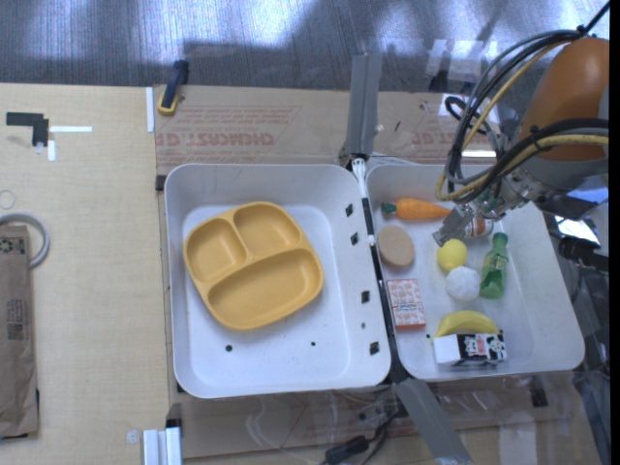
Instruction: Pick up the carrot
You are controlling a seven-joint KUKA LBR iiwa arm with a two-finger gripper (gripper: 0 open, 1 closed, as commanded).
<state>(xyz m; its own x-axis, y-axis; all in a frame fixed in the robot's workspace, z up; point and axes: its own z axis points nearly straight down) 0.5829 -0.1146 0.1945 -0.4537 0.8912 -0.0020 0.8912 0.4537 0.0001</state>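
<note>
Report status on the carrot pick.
Gripper low in right bin, just right of carrot. Carrot lying free at bin's far edge. Lemon close below.

A yellow divided plate (254, 264) lies in the left bin (184, 289) (banana (467, 322) and lemon (451, 255) opposite).

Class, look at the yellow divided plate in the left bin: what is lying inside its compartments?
Nothing lies in the yellow plate; all three compartments show bare. It rests in the left bin, whose floor beneath it is covered.
</note>
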